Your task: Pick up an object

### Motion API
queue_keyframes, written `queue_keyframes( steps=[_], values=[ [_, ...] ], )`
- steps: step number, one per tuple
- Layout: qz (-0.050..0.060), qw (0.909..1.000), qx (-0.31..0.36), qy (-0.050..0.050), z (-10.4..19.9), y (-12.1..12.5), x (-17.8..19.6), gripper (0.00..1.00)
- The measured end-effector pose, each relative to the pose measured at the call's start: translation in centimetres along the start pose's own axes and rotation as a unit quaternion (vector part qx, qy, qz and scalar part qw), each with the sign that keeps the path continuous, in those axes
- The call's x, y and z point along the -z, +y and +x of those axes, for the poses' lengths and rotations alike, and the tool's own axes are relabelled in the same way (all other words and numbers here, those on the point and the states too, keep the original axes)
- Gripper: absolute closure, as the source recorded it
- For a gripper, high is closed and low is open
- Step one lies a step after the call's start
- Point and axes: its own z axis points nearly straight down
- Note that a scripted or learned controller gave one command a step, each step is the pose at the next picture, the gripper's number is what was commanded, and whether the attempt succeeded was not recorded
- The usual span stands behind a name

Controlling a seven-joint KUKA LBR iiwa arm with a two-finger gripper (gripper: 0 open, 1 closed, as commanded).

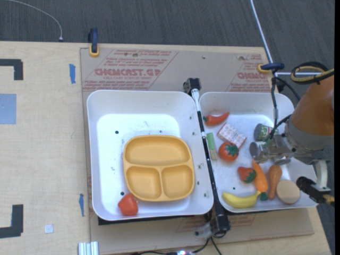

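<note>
Can't tell the gripper (264, 152) state from here, but I'd drop straight onto the carrot (260, 177), clear of the egg (288, 192).

Red block lettering on the cardboard sheet (159, 68) under the bins reads roughly "CHEMCAST GP" at far left, repeated partly at far right, with the smaller lines around it too blurred to read.
</note>
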Motion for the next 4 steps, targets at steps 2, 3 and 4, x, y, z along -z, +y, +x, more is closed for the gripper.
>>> queue_keyframes(
  steps=[2,3,4],
  values=[
    [0.001,1.0,0.001,0.001,15.1,-2.9,6.6,1.0],
    [0.003,1.0,-0.001,0.001,5.3,-3.4,4.1,1.0],
    [0.0,1.0,0.001,0.001,13.1,-3.2,6.6,1.0]
  ],
)
